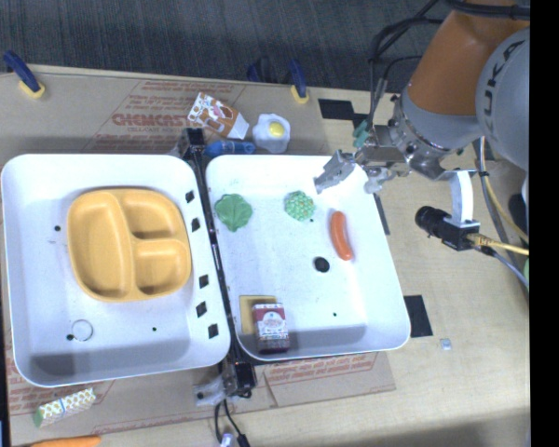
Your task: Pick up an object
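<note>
My gripper (352, 177) hangs over the far right corner of the right bin (377, 291), open with nothing between its fingers. In that bin lie an orange-red sausage-shaped piece (341, 235) just below and in front of the gripper, a round green piece (299, 206) to its left, a leafy green piece (233, 210) near the bin's left wall, a small black disc (321, 265), and a red and brown box (271, 324) by the near wall.
The left bin (28, 277) holds a yellow divided tray (129, 242). Behind the bins lie a printed packet (210, 113), a white and yellow item (272, 131) and a blue item (228, 147). A patterned wrapper (65, 405) lies in front of the left bin.
</note>
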Available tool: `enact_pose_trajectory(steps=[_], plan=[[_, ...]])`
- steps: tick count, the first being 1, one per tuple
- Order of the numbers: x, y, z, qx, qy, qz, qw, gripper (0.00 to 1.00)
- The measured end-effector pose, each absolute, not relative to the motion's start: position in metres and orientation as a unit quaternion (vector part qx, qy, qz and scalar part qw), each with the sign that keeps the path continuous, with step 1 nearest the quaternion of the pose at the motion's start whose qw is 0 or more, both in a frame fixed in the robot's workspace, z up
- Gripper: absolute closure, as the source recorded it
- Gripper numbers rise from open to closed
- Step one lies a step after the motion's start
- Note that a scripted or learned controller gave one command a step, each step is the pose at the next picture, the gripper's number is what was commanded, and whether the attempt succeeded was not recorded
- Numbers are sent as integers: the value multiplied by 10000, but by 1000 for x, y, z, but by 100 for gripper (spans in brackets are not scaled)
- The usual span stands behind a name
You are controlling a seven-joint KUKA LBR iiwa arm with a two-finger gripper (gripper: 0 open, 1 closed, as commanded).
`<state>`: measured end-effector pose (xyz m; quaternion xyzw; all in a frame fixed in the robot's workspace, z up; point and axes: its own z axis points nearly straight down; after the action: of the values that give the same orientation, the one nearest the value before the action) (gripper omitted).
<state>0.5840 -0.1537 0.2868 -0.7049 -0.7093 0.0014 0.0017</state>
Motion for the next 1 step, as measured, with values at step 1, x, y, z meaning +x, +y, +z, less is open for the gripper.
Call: enact_pose_trajectory(steps=[1], plan=[[580, -205, 182, -6896, -7242, 25, 24, 0]])
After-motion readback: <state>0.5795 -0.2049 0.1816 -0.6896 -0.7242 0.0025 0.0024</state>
